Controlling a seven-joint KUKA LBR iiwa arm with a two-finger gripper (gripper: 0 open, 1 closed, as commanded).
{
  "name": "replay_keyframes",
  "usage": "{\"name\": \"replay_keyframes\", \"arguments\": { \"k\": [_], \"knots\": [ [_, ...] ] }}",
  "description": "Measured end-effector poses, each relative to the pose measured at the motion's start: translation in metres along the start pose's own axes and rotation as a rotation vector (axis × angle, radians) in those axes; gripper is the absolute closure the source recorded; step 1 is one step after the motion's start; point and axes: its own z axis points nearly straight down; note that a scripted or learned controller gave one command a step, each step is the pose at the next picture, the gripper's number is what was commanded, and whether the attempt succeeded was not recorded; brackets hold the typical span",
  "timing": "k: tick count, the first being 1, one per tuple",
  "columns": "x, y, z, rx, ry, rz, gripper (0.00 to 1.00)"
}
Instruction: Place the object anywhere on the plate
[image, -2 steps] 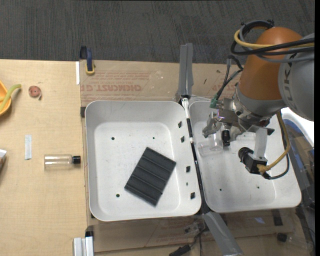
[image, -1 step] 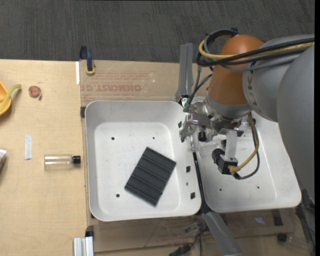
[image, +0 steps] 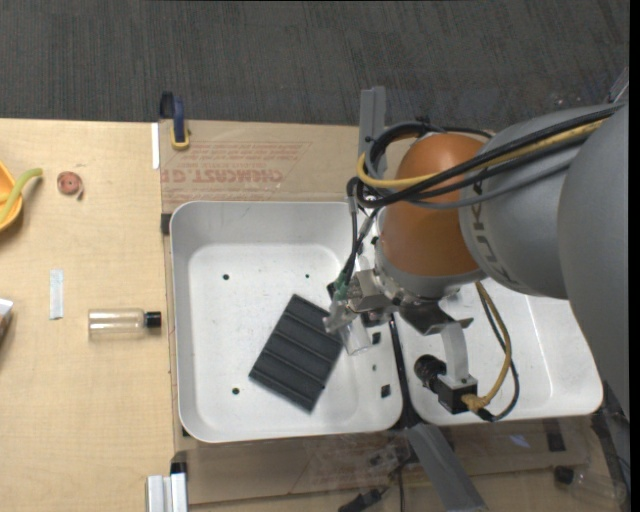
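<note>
1. Progress looks early: the dark ribbed slab (image: 297, 352), which I take to be the object, lies flat on the floor of the left bin (image: 200, 300), tilted so its long side runs from upper right to lower left, in the lower middle of the frame.
2. No plate is recognisable as such. If the slab itself is the plate, I cannot tell what the object would be, so the goal remains unclear from this view.
3. The pincer (image: 352, 322) hangs at the slab's upper right corner, just beside or touching it; which of the two I cannot tell.
4. Whether the pincer is open or closed cannot be judged, since the arm's orange band (image: 430, 215) and wrist hide most of it. Nothing is visibly held.
5. What remains, by my judgement, is the whole job: grasp, lift, carry, set down.
6. The left bin holds the slab and a few small dark specks on its white floor.
7. The right bin (image: 560, 390) is largely covered by the arm and its cables; its contents are hidden.
8. On the wooden surface (image: 100, 220) at the left of the frame lie a clear bottle with a black cap (image: 122, 320), a small pink disc (image: 68, 183) and a pale strip (image: 56, 295), all outside the bins.
</note>
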Motion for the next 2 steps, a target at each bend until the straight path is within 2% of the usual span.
{"name": "replay_keyframes", "arguments": {
  "k": [1,2],
  "knots": [
    [0.006,0.122,0.02,-0.001,-0.002,-0.083,1.0],
    [-0.107,0.124,-0.129,-0.004,-0.002,-0.132,1.0]
  ]
}}
